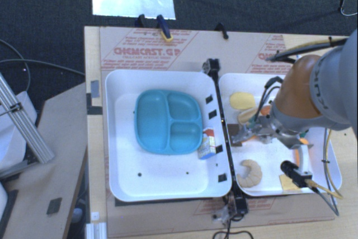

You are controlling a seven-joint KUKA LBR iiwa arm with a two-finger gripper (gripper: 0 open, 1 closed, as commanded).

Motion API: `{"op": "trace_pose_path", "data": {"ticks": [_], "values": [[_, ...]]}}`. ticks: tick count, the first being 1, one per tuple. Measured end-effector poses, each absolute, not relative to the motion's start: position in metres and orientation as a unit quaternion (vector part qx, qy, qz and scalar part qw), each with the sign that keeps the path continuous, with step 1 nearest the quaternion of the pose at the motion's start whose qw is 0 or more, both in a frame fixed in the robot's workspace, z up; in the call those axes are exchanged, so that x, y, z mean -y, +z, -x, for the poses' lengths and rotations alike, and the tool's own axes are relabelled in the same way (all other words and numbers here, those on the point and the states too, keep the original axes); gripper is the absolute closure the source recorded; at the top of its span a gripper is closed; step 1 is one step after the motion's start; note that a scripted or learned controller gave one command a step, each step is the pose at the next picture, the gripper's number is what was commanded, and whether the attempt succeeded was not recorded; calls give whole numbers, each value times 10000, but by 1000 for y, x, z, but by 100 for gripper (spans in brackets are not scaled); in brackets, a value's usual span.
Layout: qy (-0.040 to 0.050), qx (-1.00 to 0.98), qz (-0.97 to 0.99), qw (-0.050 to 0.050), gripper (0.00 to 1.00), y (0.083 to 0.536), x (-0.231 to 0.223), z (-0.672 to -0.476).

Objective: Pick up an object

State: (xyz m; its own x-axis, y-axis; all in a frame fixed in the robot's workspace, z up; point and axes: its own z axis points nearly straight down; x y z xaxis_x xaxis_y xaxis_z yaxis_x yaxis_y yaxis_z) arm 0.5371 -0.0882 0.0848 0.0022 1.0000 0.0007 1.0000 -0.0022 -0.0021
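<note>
croissant (250,172): right bin (330,176), just below jaws
jaws (239,136): open/shut, can't tell
tray (168,121): blue, left of jaws
board (146,51): reads "CHEMCAST GP"

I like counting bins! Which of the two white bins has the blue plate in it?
The left bin. The blue plate with its three sections lies there; the right bin holds food items and the robot's hand instead.

Two bins (120,120) (white), one tray (168,120), one croissant (250,172).

divided tray (168,121) in left bin (123,176), croissant (250,172) in right bin (263,190)
</note>
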Motion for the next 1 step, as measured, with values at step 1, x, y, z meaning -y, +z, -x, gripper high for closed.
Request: {"op": "trace_pose_path", "data": {"ticks": [1], "values": [[-16, 7073, 7069, -19, 100, 102, 88, -540]]}}
